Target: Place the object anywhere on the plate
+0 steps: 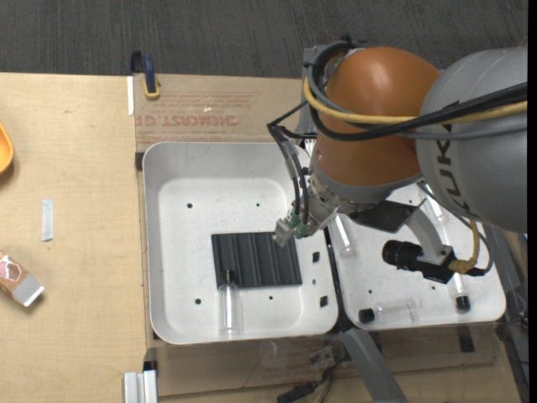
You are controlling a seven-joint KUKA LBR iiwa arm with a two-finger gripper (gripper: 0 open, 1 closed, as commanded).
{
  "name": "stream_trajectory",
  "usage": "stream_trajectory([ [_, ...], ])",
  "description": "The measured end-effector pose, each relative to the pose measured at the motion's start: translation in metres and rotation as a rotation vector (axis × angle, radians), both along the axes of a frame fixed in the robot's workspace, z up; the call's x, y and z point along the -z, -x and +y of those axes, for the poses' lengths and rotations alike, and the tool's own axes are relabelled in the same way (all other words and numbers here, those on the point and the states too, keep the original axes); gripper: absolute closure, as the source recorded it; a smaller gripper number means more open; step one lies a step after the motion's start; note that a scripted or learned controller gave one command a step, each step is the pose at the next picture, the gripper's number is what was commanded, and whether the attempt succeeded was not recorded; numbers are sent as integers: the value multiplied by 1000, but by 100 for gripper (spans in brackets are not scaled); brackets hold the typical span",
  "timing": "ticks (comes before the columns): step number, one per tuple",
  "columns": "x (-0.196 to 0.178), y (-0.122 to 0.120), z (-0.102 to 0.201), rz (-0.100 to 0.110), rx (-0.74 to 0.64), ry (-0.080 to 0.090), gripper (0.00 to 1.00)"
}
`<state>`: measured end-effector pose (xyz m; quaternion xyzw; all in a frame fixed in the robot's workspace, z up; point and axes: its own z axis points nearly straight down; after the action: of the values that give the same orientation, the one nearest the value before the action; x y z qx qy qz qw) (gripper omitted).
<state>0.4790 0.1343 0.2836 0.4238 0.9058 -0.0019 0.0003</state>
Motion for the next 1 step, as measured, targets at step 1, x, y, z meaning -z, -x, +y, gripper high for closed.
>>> stream_trajectory([
  [1, 18, 1, 36, 2, -75, -2, 100],
])
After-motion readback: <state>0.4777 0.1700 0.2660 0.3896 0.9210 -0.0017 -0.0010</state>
